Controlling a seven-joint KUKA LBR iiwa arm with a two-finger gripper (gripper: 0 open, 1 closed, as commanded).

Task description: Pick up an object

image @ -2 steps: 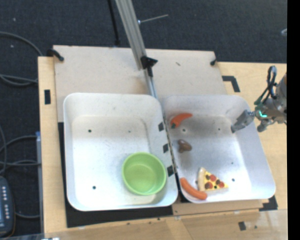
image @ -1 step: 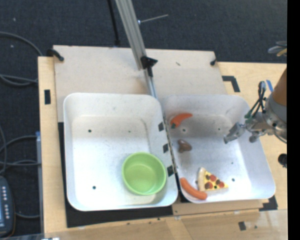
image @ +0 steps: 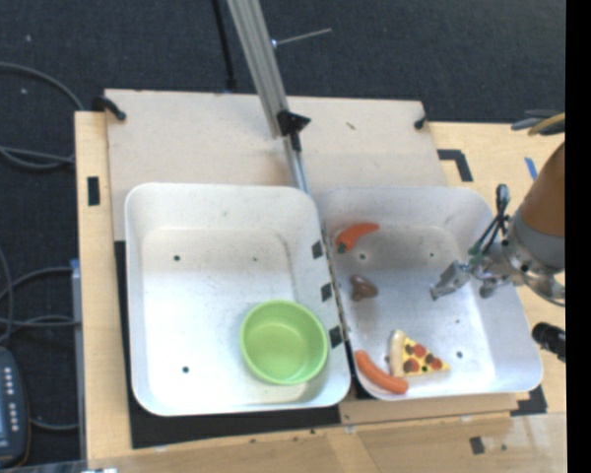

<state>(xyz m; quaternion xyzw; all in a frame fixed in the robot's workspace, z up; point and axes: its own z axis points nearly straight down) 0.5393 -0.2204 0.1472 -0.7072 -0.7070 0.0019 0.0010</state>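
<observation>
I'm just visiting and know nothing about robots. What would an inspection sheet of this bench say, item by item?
Surface: wooden bench bearing a left bin and a right bin, side by side, both white and speckled.
Job's things: green bowl in the left bin; orange carrot, small brown piece, pizza slice and hot dog in the right bin.
Clutter: nothing seen.
Grippers: gripper low over the right bin, nothing visibly between its fingers.
Cables: black cables on the dark floor at left.
Surroundings: slanted metal pole; handheld screen unit at lower left.
</observation>
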